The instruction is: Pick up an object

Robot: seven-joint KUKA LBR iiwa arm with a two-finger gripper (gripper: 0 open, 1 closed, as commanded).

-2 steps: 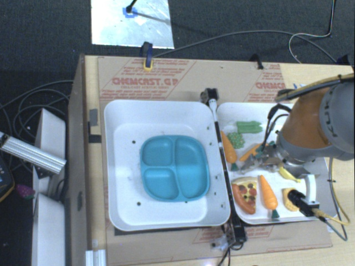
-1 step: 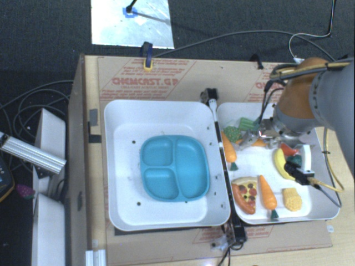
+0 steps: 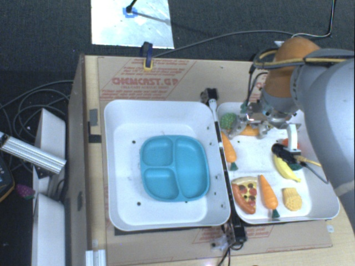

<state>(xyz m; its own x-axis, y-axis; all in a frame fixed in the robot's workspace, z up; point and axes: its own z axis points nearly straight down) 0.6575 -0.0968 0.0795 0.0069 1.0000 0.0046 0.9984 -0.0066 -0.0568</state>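
Pincer (image 3: 256, 124) hangs low over the far end of the right bin (image 3: 252, 162), close to the corner nearest the other bin. From where I stand I cannot tell how wide it is set, and I see nothing gripped in it. Directly beneath it, against the bin's floor, lies a small orange piece (image 3: 250, 131), half hidden by the metal. That looks the likeliest target, though it may be aiming at the broccoli (image 3: 228, 121) just beside it in that same corner.

So I'd judge the task barely begun. The arm has reached the toys, but nothing is lifted, and every piece rests on the bin's floor. What's left is the closing, the grip and the raise.

Everything in the right bin looks like smooth moulded plastic play food. The broccoli is knobbly and green on a pale stem. A tapered carrot (image 3: 228, 148) lies along the wall shared with the left bin (image 3: 125, 126). At the right bin's near end sit a flat pizza slice (image 3: 246, 194) with dark spots, a second carrot (image 3: 268, 190) with a green tip, and a ridged yellow block (image 3: 292, 199). A curved banana (image 3: 286, 169) lies toward the bin's outer side. The left bin holds a glossy blue divided plate (image 3: 175, 168) with rounded compartments. Both bins are shallow, white and slick-looking.
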